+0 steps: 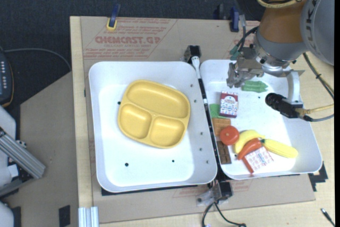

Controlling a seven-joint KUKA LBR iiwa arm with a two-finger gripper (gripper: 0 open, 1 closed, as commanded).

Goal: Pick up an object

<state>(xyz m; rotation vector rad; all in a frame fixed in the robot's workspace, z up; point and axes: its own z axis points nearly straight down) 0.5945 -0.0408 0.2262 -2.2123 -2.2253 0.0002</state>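
The grey two-finger gripper [240, 78] hangs just above the small red-and-white carton [229, 104] in the right white bin [297, 167], beside a flat green piece [255, 86] partly hidden behind it; whether it grips anything is unclear.

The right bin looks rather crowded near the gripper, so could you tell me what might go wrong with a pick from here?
1. The gripper sits at the far end of the right bin, close to its rim; a descent there may strike the wall.
2. The green piece beside it lies flat and thin, so fingers may slide over it.
3. The tomato, banana and red packet lie bunched together, so a grab could catch two.
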